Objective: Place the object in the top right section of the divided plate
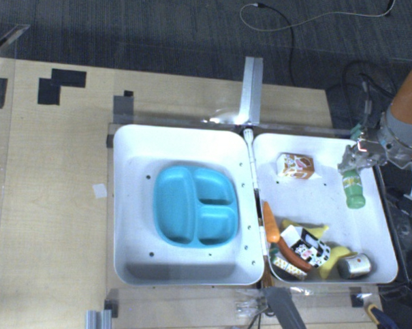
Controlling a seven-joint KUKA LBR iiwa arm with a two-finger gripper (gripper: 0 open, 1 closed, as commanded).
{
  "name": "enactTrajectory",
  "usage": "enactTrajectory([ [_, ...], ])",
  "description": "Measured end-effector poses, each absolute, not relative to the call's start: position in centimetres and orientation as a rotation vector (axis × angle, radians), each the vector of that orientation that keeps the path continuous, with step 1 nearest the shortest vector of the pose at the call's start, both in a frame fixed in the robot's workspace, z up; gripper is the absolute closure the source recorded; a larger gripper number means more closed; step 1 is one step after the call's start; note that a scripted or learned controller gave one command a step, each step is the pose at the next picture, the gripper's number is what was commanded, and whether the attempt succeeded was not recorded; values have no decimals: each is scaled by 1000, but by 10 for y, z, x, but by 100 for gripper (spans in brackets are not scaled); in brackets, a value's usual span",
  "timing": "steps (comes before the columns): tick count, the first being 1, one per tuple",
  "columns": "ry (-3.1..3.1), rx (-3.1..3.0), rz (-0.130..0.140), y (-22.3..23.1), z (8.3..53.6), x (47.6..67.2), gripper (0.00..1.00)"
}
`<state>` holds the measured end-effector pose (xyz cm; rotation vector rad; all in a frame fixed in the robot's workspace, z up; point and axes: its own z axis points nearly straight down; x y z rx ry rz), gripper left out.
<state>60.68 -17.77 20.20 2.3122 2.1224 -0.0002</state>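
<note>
At the near edge of the right bin [385, 270] lie a silver can [355, 265], a banana [323, 253] and a carrot [271, 223]. The blue divided plate [194, 205] sits in the left bin [130, 252]. Farther back, the pincer [352, 165] is clamped on a green bottle [355, 191] over the right bin, near a small snack pack [296, 166].

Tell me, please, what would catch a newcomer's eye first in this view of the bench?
The bright blue divided plate stands out first, alone in the middle of the left bin. Next comes the colourful pile in the right bin's near corner, with a carrot, a banana and a silver can. At that bin's far right edge, the gripper is at the top of a green bottle.
</note>
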Motion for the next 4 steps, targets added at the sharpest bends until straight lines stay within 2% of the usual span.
enactTrajectory([
  [1, 1949, 2457, 9, -127, 89, 546, 100],
  [2, 1940, 2469, 1, -77, 183, 488, 100],
  [4, 1743, 2614, -2, 54, 182, 489, 100],
])
